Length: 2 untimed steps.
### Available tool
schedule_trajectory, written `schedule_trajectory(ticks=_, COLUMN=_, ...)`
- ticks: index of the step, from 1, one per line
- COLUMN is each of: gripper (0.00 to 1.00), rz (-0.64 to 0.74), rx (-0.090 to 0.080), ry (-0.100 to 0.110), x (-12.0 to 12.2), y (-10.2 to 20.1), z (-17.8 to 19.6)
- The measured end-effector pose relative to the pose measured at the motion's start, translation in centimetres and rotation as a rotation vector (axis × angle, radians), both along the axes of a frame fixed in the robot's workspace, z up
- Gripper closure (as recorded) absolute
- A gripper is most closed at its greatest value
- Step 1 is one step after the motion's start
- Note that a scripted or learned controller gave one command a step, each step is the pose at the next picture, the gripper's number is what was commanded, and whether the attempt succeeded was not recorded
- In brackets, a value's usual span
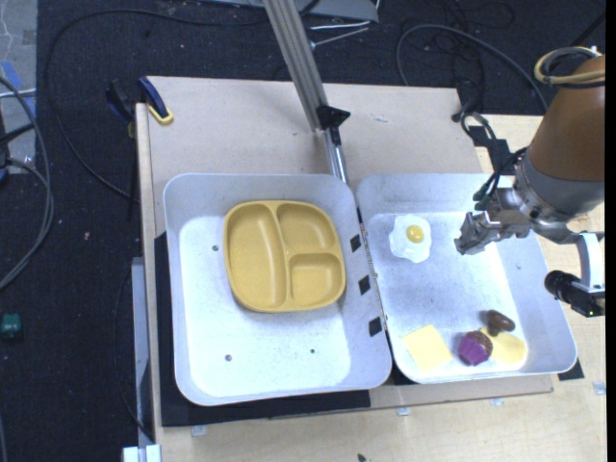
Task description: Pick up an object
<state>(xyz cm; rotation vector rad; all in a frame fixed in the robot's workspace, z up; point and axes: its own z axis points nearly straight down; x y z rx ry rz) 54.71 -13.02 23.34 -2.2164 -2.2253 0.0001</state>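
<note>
A toy fried egg (412,239) lies at the back of the right bin (452,287). Near that bin's front edge sit a yellow cheese slice (427,346), a purple piece (474,347), a small brown piece (499,321) and a pale yellow piece (510,351), the last three close together. My gripper (472,236) hangs over the right bin's back right part, just right of the egg, with nothing seen between its dark fingers. The wrist hides how the jaws stand.
A yellow divided plate (285,255) rests in the left bin (192,345). A grey metal pole (298,46) slants from the top down to the bins' shared back edge. Black clips (366,282) line the divider between the bins.
</note>
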Motion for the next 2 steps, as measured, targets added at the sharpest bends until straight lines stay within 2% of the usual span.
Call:
schedule_trajectory(ticks=1, gripper=1.00, rz=0.001, rx=0.000, ry=0.001, x=-0.1, y=5.0, z=-0.8)
schedule_trajectory(ticks=2, gripper=1.00, rz=0.001, rx=0.000, ry=0.002, x=-1.3, y=10.0, z=-1.7)
